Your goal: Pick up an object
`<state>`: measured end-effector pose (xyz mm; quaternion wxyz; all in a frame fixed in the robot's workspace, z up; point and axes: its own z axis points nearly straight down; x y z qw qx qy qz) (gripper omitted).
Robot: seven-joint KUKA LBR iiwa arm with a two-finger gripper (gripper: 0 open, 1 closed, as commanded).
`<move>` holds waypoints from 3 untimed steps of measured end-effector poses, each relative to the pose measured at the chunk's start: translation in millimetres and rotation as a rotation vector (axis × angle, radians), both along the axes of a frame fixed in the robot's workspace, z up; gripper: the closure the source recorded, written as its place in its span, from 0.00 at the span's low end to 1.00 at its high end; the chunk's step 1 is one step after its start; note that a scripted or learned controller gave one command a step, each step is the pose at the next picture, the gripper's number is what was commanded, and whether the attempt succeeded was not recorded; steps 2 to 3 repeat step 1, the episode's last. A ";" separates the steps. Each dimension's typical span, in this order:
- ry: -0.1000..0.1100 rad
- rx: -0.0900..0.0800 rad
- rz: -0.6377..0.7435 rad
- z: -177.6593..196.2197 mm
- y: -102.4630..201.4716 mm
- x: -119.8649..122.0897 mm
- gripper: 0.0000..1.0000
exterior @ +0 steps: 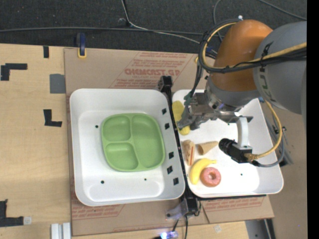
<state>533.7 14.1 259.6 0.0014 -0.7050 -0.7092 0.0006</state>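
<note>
In the right bin lie a yellow banana, a pink donut, a tan cone and a tan striped piece. A yellow object sits at the bin's upper left, partly hidden by my gripper. My gripper hangs low over the bin's left side, right by that yellow object. The arm's grey and orange bulk covers the bin's far part.
The left bin holds a green divided plate. A black divider with clips runs between the bins. A black and white cable piece hangs over the right bin. Brown cardboard lies under both bins.
</note>
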 end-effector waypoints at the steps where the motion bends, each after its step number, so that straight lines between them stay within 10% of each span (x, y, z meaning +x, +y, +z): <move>1: 0.001 -0.001 0.000 -18.2 47.5 -13.8 1.00; 3: 0.001 -0.001 0.000 -18.2 47.5 -13.8 1.00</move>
